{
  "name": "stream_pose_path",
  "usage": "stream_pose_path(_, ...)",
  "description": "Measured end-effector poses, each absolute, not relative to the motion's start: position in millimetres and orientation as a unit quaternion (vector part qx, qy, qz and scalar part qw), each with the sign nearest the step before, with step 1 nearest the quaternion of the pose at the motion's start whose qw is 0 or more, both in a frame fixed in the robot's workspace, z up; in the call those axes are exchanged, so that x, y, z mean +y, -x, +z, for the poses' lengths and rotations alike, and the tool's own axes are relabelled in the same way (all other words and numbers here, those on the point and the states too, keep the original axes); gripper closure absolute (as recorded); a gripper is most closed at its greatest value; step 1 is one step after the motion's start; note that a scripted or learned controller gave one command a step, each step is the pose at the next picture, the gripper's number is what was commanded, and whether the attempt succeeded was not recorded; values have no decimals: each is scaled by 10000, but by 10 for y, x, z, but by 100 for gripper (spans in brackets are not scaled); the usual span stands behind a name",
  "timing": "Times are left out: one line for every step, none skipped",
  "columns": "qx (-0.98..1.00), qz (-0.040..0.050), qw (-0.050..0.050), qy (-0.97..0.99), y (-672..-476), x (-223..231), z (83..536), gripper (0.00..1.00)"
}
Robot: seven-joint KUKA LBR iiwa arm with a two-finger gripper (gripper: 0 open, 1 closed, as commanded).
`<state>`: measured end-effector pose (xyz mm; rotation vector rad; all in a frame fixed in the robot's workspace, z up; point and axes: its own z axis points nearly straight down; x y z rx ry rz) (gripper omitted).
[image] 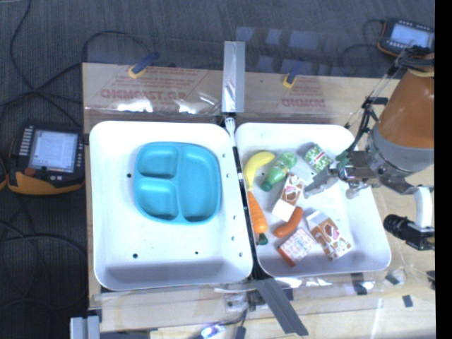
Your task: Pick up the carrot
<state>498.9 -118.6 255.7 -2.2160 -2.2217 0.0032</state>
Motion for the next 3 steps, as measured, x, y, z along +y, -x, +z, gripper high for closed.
stream_pose_path(-7293, 5, -4, 6841, -5035, -1002, 961, 0)
stream_pose_path(-8853, 3, 14, 4651, -5036, -70, 1828, 0)
stream_pose_path(-8568, 8, 18, 5156, -4828, -893, 1829, 0)
